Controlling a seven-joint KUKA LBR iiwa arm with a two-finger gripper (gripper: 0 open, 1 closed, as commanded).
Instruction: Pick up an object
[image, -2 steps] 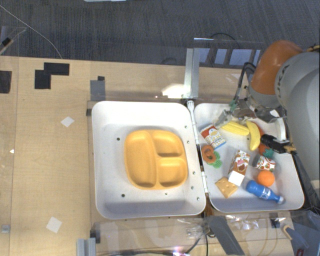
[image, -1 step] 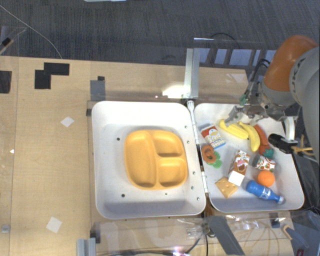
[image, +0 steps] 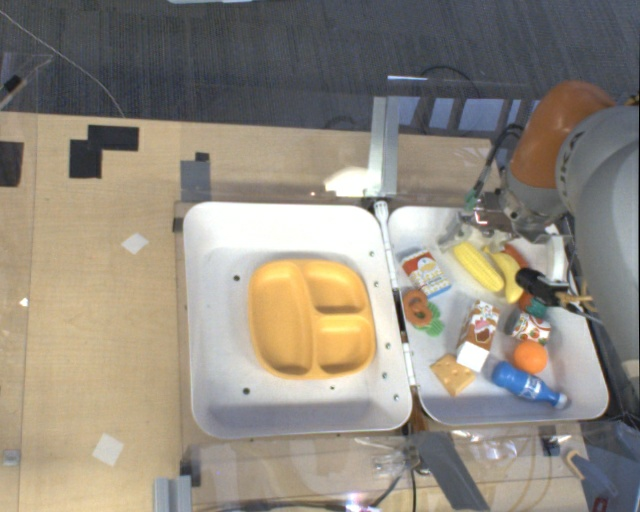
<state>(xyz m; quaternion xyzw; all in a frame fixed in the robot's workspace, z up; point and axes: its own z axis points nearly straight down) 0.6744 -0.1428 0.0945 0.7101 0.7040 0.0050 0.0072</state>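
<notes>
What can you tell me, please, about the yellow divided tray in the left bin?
The yellow tray looks like smooth, slightly glossy plastic, squarish with rounded corners. Raised ridges split it into three wells: one long well on its left side and two smaller ones stacked on its right. It lies flat and upright near the middle of the left bin, resting on the bin floor, with its wells bare and no other object touching it.

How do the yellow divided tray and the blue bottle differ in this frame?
The yellow divided tray lies alone in the left bin; the blue bottle lies among other small items in the right bin. The tray is much larger and broad and flat; the bottle is small and slim, lying on its side with its white cap toward the bin's near right corner. Both rest on a bin floor, untouched.
</notes>
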